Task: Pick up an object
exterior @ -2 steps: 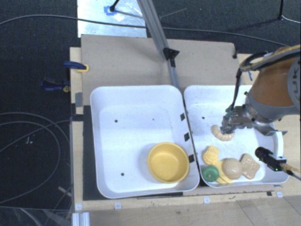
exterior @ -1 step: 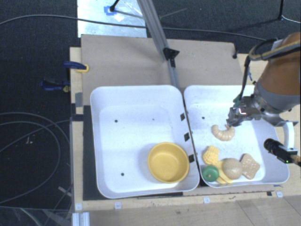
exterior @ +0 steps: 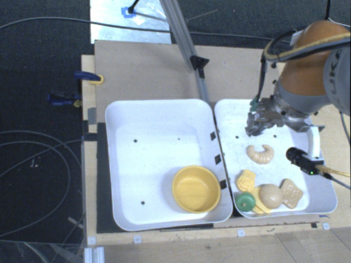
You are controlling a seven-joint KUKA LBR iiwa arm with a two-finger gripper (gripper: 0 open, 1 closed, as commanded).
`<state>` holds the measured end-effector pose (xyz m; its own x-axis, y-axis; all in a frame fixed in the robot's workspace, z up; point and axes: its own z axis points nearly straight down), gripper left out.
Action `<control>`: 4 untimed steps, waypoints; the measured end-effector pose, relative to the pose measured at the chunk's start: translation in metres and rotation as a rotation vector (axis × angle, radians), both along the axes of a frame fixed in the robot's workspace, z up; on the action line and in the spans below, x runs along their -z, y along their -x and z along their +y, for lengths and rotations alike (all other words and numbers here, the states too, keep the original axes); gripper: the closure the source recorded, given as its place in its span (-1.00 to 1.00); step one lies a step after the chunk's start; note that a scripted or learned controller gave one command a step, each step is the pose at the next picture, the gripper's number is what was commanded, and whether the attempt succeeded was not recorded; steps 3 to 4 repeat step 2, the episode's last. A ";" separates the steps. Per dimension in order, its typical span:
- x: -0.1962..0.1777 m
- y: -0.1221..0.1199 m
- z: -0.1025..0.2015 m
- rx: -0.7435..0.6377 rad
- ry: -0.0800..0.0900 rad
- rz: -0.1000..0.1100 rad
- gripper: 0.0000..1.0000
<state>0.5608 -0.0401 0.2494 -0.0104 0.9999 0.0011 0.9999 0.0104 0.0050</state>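
Note:
My gripper (exterior: 254,127) hangs over the upper part of the right bin (exterior: 233,114), pointing down, a short way above and left of a pale croissant (exterior: 260,154). Nothing is visible between its fingers. Near the bin's front lie a yellow waffle piece (exterior: 246,180), a green round toy (exterior: 245,202), a beige bun (exterior: 270,195) and a tan cookie (exterior: 291,193), packed close together.
The left bin (exterior: 148,125) holds a yellow bowl (exterior: 196,188) at its front right corner. A grey pole (exterior: 184,32) slants in from the top toward the gap between the bins. A blue clamp (exterior: 77,86) sits at the bench's left edge.

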 end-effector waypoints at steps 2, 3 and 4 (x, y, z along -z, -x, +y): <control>0.002 -0.047 0.091 0.000 -0.001 0.001 1.00; 0.002 -0.047 0.091 0.000 -0.001 0.001 1.00; 0.002 -0.047 0.091 0.000 -0.001 0.001 1.00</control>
